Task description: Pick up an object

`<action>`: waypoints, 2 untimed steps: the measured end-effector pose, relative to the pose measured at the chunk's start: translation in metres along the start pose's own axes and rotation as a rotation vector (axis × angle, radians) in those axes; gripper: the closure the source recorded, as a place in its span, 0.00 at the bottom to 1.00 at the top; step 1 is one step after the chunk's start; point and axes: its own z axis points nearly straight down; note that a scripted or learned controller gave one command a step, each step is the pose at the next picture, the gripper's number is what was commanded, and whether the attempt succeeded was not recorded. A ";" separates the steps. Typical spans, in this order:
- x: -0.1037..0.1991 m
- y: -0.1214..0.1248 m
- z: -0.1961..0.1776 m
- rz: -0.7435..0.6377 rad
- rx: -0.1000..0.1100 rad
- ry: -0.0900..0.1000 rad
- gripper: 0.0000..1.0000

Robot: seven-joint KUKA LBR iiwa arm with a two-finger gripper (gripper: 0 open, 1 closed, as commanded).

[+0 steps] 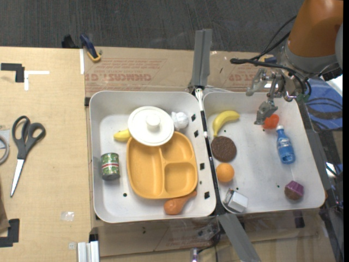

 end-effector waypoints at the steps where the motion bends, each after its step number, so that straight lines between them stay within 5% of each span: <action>1: 0.039 -0.047 0.126 0.101 0.001 -0.001 0.00; 2: 0.080 -0.067 0.126 -0.073 0.000 0.000 0.00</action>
